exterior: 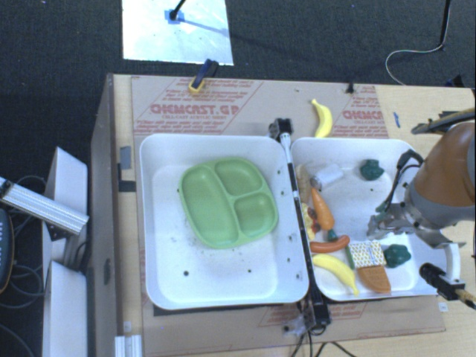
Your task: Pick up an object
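Note:
The right bin (349, 192) holds several toy foods. A carrot (321, 210) and a red sausage (329, 244) lie by its left wall, with a yellow banana (335, 270) in front of them. A checkered block (367, 254), an orange wedge (374, 279) and a green piece (398, 255) sit near the front. A white piece (326, 175) and a dark green piece (371, 169) lie at the back. My gripper (381, 227) hangs low over the right bin, just behind the checkered block and the green piece. Nothing is visibly held in it.
The left bin (167, 274) carries a green divided plate (227, 201). A second banana (321, 119) lies on the bench behind the right bin. A yellow-and-blue tool (201, 76) rests at the bench's back edge. The arm's body (446, 184) covers the right bin's right side.

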{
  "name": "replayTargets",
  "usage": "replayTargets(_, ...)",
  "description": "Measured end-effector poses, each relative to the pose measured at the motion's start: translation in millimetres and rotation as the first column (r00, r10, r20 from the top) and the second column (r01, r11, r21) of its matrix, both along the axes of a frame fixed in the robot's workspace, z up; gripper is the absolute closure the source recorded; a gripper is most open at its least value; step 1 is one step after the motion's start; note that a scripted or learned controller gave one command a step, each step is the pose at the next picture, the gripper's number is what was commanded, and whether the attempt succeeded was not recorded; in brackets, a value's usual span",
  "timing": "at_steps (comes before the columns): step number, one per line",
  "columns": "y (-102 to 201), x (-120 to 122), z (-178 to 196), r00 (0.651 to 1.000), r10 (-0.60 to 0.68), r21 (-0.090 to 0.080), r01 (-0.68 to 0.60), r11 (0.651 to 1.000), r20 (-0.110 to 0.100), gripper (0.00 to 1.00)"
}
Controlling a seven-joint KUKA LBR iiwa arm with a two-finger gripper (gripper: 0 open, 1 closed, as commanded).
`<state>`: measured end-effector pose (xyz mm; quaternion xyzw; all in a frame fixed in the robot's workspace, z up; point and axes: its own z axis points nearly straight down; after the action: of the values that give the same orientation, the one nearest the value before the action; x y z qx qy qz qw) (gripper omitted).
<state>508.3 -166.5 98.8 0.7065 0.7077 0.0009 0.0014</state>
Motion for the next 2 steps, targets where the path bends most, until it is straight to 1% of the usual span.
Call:
replayTargets(1,0.0,0.0,0.0,1.000,0.001,0.000,-0.001,1.000,0.000,0.00)
replayTargets(2,-0.1,0.6,10.3,1.000,0.001,0.000,-0.001,1.000,0.002,1.00)
